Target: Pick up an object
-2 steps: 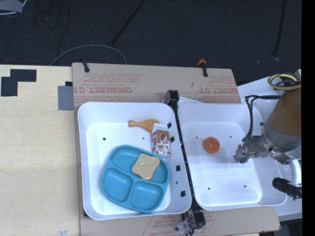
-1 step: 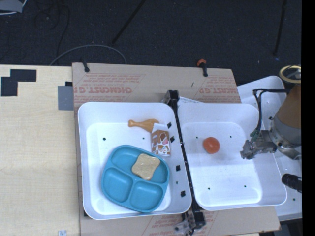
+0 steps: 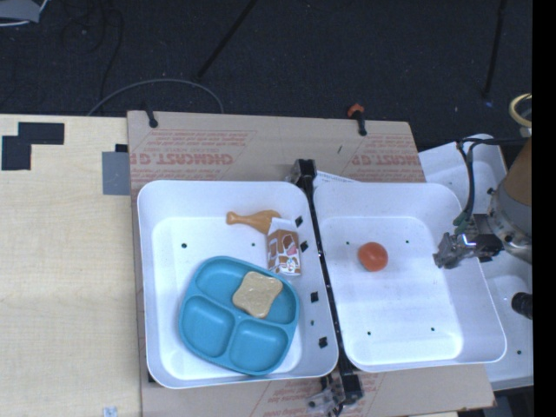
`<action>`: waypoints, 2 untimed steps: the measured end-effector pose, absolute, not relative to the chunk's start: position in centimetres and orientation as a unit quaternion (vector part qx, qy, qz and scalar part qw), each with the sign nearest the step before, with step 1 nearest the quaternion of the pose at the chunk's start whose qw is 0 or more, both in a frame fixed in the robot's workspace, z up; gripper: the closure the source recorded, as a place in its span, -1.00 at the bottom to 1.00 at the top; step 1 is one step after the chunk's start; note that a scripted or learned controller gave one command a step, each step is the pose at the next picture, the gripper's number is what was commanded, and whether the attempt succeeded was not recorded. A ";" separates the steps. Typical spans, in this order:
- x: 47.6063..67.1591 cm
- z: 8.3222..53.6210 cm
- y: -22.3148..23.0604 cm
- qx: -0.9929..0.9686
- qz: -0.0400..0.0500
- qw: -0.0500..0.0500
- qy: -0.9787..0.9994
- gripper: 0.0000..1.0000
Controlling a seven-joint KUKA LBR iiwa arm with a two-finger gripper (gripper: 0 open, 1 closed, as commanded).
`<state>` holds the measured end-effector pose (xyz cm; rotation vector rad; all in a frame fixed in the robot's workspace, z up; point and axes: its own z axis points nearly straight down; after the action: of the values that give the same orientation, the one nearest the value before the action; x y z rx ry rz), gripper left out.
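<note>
lying loose on the floor of the right bin (image 3: 408,346), toward its far edge and left of centre, a small red ball (image 3: 373,256) is the nearest candidate for the pick; nothing touches it. the gripper (image 3: 453,250) sits at the right bin's right wall, apart from the ball and at about the same depth in the bin; whether its jaws are parted or closed cannot be told at this angle, and nothing shows between them. by this evidence the pick is not yet made: approach, closure and lift all remain. in the left bin (image 3: 161,233), a blue divided plate (image 3: 221,328) fills the near half and carries a tan slice of toast (image 3: 257,294); a small printed carton (image 3: 284,252) stands near the right wall, and an orange-brown drumstick-shaped toy (image 3: 254,220) lies toward the far edge.
</note>
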<state>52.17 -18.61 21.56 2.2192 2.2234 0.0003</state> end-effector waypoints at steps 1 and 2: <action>52.2 24.1 -18.7 0.706 0.000 0.000 0.708 1.00; 53.2 23.0 -13.8 0.706 -0.001 -0.002 0.708 1.00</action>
<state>53.15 -13.78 22.99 2.2209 2.2263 -0.0018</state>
